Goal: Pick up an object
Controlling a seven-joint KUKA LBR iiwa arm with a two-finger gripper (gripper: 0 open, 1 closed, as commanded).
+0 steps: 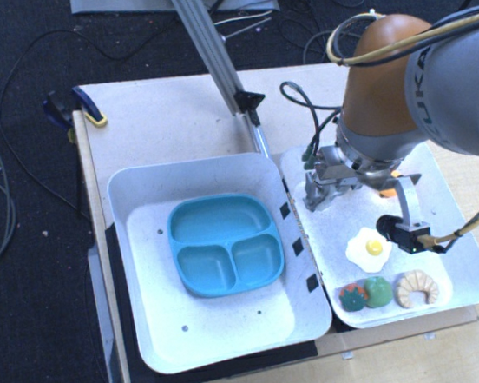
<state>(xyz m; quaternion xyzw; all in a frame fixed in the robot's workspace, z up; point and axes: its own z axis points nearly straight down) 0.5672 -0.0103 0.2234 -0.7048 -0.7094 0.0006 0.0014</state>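
In the right bin lie a fried-egg toy, a green and red vegetable toy and a croissant toy, the last two in a row along the near edge. My gripper hangs over the far left part of that bin, close to the wall between the bins. It is above and to the left of the egg, apart from all the toys. I see nothing held in it. The grey arm with its orange band covers the far part of the right bin.
A blue three-compartment plate sits in the middle of the left bin. A metal pole slants up from between the bins at the back. A black cable fitting hangs beside the egg. Cables lie on the dark floor around the bench.
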